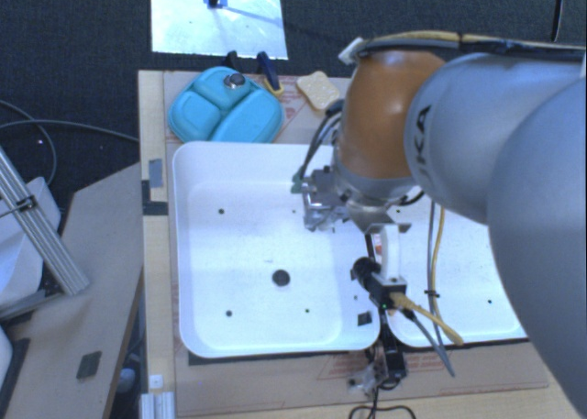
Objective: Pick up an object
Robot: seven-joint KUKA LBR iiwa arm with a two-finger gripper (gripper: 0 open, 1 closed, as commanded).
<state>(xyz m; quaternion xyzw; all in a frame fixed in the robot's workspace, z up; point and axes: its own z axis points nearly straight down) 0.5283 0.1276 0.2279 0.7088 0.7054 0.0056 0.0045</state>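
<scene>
I cannot tell the jaws' state; the gripper [316, 206] may skid off the low black disc [281, 277] at its seven o'clock.

setting: robotics lab | evidence: industrial arm [477, 115] over white bins [238, 252] on bench [266, 379], aluminium rail [37, 227], dark carpet [73, 32]
</scene>
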